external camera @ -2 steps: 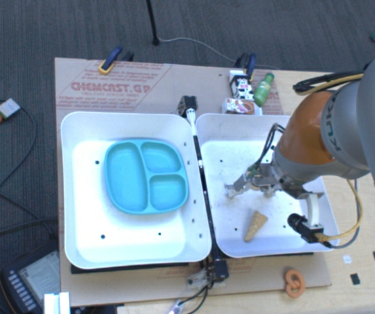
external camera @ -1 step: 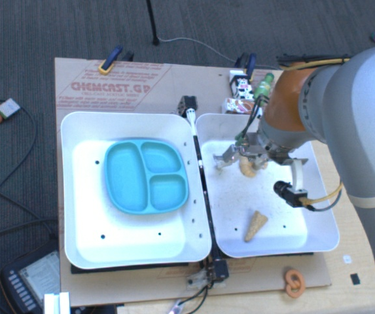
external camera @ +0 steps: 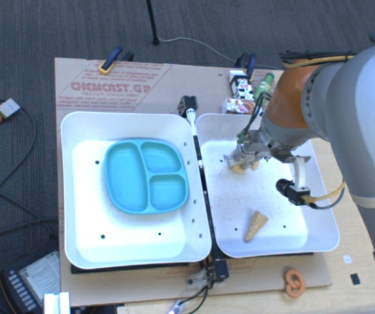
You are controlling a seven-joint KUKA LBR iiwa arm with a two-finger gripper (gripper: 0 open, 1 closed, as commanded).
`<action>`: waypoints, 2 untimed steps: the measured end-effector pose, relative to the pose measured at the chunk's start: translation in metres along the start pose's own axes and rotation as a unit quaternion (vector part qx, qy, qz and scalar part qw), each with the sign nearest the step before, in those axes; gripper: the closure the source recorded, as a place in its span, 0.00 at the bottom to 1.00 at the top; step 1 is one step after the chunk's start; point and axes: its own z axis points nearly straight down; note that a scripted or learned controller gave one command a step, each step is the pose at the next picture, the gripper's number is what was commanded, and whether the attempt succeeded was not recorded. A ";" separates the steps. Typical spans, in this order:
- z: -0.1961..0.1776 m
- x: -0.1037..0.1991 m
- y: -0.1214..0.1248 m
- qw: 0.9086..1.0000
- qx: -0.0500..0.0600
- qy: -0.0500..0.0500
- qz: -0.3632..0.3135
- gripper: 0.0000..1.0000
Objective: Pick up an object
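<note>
Down on the floor there's dark grey carpet (external camera: pixel 43 18) all around, with black cables (external camera: pixel 4 195) looping across it left of the bench and a thin black pole (external camera: pixel 150 12) rising at the top. The bench itself is a sheet of cardboard (external camera: pixel 122 84) printed with red lettering, held by a blue clamp (external camera: pixel 110 59) at its far edge and another blue clamp (external camera: pixel 250 62) further right. Two white bins sit side by side on it. The left bin (external camera: pixel 82 129) carries a light blue divided plate (external camera: pixel 146 176), three compartments, lying flat, well away to the left of the tool. Between the bins runs a black bar (external camera: pixel 199 162).

Now the arm: grey body and orange band (external camera: pixel 288 97) sweeping in from the right, wrist dropped low over the far part of the right bin (external camera: pixel 324 234). The gripper (external camera: pixel 245 162) is right down at the bin floor, and there is a small tan-and-yellow object (external camera: pixel 240 168) directly under its tip, touching or very nearly so. Whether that piece is actually pinched I cannot tell; the wrist hardware hides the tip.

Nearer the camera than the tool, clear of it, an ice-cream cone (external camera: pixel 256 225) lies on its side on the bin floor, pointed end toward the front wall. Outside the bin, on the cardboard's front edge, sits a small orange ring-shaped thing (external camera: pixel 294 282). Behind the tool, past the bin's far rim, there's a little colourful box (external camera: pixel 241 97).
</note>
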 end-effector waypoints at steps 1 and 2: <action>-0.087 0.061 0.060 1.000 0.003 0.002 0.000 1.00; -0.096 0.060 0.059 1.000 0.005 0.000 0.000 1.00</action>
